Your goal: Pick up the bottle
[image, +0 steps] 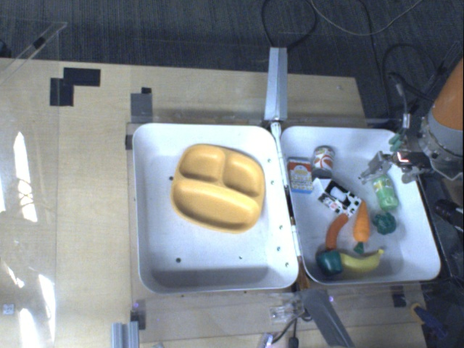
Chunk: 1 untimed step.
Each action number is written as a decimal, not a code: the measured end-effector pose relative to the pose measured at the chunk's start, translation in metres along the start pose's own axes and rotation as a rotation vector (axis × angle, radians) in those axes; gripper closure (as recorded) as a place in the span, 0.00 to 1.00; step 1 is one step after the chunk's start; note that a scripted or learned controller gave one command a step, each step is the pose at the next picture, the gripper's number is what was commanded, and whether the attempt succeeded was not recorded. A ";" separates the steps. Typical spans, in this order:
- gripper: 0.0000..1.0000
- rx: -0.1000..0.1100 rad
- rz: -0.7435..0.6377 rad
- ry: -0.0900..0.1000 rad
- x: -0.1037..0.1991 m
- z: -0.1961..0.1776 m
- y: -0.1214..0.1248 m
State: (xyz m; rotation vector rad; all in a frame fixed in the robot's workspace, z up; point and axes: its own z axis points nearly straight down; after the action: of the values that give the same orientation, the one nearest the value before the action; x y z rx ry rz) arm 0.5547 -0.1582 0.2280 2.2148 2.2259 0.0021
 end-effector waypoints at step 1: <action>0.00 0.001 0.028 0.001 0.036 -0.002 0.002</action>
State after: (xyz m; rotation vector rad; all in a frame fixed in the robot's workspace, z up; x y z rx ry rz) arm 0.5563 -0.1226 0.2296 2.2471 2.1955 0.0017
